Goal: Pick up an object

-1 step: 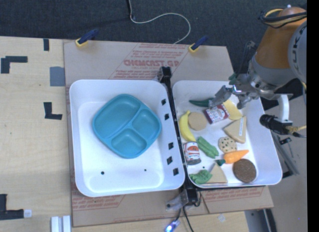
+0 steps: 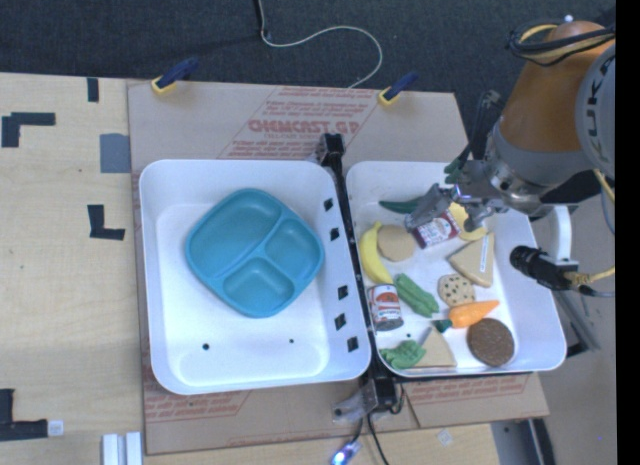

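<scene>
My gripper [image 2: 444, 217] hangs over the upper middle of the right bin [image 2: 548, 323]. It reaches in from the grey arm with its orange band [image 2: 548, 73] at the right. A small can with a dark red label [image 2: 433, 232] lies tilted between the two fingers; one finger [image 2: 420, 210] is at its left end and the other at its right end. The can sits just above a beige round piece [image 2: 396, 244] and a cheese wedge [image 2: 476, 262].
The right bin also holds a banana [image 2: 371, 253], a green pod [image 2: 416, 295], a cookie [image 2: 455, 288], a carrot [image 2: 470, 313], a brown patty [image 2: 490, 342], a second can [image 2: 386, 307] and a lettuce leaf [image 2: 402, 356]. A blue divided plate [image 2: 255, 251] lies in the left bin [image 2: 170, 353].
</scene>
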Action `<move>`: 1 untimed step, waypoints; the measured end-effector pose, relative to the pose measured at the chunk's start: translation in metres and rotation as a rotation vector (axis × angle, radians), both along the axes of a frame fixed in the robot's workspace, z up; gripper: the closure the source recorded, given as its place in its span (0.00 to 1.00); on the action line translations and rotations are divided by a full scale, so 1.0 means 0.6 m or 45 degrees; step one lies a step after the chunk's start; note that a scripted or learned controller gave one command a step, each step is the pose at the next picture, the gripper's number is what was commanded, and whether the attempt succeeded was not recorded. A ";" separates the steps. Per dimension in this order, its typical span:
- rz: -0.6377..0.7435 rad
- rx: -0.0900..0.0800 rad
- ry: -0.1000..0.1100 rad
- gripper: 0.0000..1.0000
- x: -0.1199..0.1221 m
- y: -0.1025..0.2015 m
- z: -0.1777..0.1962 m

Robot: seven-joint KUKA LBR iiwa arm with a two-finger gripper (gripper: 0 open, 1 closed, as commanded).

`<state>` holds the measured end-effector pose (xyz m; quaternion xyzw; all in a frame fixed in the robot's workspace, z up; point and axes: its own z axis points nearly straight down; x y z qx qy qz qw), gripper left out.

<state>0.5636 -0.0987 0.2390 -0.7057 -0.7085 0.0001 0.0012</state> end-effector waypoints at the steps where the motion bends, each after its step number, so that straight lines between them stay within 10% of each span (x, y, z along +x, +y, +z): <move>1: 0.001 0.000 0.002 0.00 -0.033 0.065 0.004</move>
